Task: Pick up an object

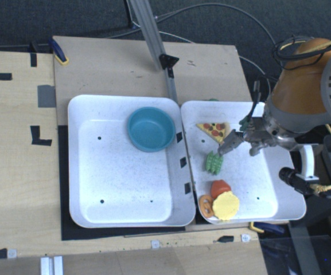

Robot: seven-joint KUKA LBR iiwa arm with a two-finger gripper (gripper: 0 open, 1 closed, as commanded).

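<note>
Hovering over the right bin [268, 171], the gripper [225, 148] sits just above the green toy [214, 162]; whether its fingers are released or clenched cannot be told. A pizza slice [214, 130] lies nearby, a blue bowl [151, 129] in the left bin [96, 176].

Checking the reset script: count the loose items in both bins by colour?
Blue: 1, bowl, left bin
Green: 1, block
Red: 1, ball
Yellow: 1, disc
Orange: 1, piece
Mixed: 1, pizza slice
Total: 6, five of them in the right bin
</note>
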